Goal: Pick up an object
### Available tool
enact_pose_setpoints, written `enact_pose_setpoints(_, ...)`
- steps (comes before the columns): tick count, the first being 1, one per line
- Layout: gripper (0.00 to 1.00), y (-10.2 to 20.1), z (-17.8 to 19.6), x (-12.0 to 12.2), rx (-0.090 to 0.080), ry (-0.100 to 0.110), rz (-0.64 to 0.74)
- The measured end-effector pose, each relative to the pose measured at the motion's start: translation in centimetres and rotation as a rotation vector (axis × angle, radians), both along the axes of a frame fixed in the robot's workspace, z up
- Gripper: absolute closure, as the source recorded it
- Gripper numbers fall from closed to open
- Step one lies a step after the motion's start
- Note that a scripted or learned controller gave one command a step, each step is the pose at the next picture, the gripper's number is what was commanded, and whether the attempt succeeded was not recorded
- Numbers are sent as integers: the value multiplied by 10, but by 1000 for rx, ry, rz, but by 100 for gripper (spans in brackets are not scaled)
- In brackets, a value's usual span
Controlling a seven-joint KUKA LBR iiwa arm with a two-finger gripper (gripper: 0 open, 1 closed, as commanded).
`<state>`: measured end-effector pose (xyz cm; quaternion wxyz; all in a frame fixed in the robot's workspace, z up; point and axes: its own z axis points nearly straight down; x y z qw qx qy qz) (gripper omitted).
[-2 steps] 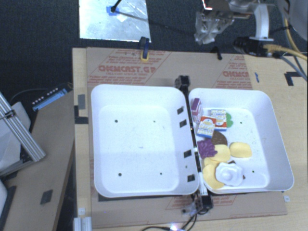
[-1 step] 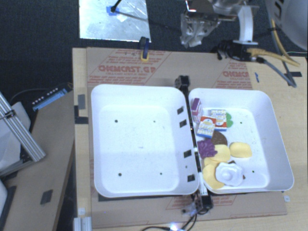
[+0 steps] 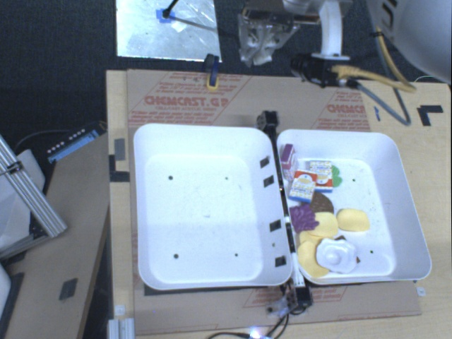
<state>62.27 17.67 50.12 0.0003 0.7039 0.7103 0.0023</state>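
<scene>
A: How many bins?

B: Two. The left bin (image 3: 205, 210) and the right bin (image 3: 381, 189), side by side and joined along the middle, on a cardboard sheet (image 3: 183, 97).

A: What lies in them?

B: All the objects sit in the right bin, crowded toward its left side. I count one purple wrapper (image 3: 287, 158) against the divider, two small boxes (image 3: 312, 176) overlapping each other, one green piece (image 3: 336, 174) peeking from behind them, one brown piece (image 3: 323, 203), one purple bunch (image 3: 304, 217), three yellow pieces (image 3: 352, 219) and one white lid (image 3: 337, 254) lying on the lowest yellow one.

A: And the gripper?

B: The gripper (image 3: 258, 44) hangs above the top edge of the cardboard, well apart from the bins and every object. Nothing sits between its fingers, but whether they stand apart or together I cannot tell; they blur into one pale mass.

A: Anything cut off?

B: The arm is cropped by the top edge. The green piece is mostly hidden, and the box print is too small to read.
</scene>
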Motion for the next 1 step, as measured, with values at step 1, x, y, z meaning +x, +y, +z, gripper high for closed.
enact_pose_setpoints(1, 100, 35, 28, -16, 1, 0, -1)
